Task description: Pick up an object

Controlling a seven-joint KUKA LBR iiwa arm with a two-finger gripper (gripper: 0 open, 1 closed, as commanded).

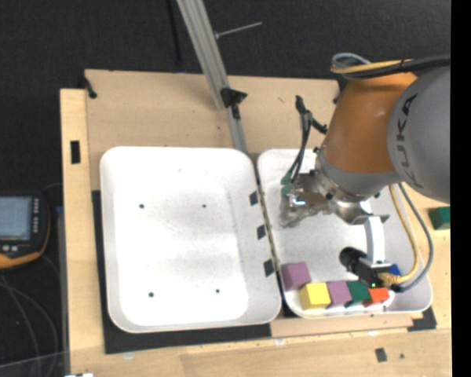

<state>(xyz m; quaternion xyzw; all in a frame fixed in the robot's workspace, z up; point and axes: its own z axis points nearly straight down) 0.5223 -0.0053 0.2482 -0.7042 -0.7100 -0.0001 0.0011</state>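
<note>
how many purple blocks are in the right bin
2: one purple block by the bin's left wall, another purple block in the row along the near edge. The arm may hide more.

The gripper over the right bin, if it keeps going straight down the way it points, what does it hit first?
Most likely the bare white floor of the right bin. The gripper hangs near that bin's left wall, above the purple block in the picture; depth is unclear from this slant.

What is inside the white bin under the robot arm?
Along the right bin's near edge sit small blocks: purple, yellow, another purple, green and orange. The arm covers the rest.
</note>
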